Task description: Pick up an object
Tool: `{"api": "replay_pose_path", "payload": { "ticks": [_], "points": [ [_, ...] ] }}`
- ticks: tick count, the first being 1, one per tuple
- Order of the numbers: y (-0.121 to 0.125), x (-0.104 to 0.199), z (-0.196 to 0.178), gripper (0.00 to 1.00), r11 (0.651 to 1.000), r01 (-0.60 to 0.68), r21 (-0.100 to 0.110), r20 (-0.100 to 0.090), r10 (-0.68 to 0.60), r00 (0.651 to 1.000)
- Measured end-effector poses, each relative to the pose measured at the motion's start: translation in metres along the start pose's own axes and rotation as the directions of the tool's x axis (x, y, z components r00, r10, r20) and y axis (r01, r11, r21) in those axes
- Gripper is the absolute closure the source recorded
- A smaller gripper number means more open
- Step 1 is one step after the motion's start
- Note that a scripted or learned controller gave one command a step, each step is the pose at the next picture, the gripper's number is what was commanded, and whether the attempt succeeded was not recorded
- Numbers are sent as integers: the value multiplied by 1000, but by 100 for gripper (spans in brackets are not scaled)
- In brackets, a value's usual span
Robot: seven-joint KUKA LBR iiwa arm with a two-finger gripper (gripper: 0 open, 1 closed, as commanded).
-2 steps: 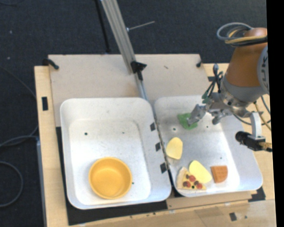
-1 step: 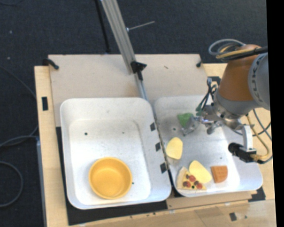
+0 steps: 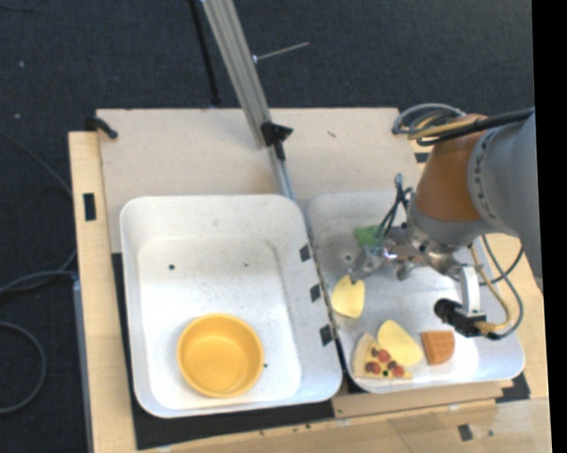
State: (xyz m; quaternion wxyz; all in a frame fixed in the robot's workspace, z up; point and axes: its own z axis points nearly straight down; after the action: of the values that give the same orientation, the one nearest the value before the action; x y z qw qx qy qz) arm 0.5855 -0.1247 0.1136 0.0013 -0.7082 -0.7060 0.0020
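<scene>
Hovering: end effector (image 3: pixel 374 257) over right bin (image 3: pixel 500 360) | grip state: cannot tell | green item (image 3: pixel 366 234) beside it | bowl (image 3: pixel 220 354) in left bin (image 3: pixel 143 227)

1. The tan wooden bench (image 3: pixel 168 160) bears two shallow white bins side by side.
2. The left white bin (image 3: pixel 218 233) holds a round yellow plastic bowl (image 3: pixel 220 354) near its front edge.
3. The right white bin (image 3: pixel 500 357) holds a pale yellow heart-shaped piece (image 3: pixel 348 297), a yellow wedge (image 3: pixel 399 342), a spotted slice (image 3: pixel 376 361), an orange block (image 3: pixel 438 346) and a small green item (image 3: pixel 366 235).
4. The grey arm with the orange band (image 3: pixel 450 181) reaches over the right bin; the tool (image 3: pixel 383 256) sits just beside the green item.
</scene>
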Motion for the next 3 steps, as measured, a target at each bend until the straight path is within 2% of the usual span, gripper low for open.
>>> {"api": "replay_pose_path", "payload": {
  "ticks": [1, 2, 3],
  "points": [
    [2, -1, -14, 100, 1000, -4, -7, -1, 4, 1000],
    [5, 0, -78, 100, 1000, 5, -13, 1, -5, 1000],
    [5, -1, -129, 100, 1000, 6, -7, 1, -6, 1000]
  ]
}}
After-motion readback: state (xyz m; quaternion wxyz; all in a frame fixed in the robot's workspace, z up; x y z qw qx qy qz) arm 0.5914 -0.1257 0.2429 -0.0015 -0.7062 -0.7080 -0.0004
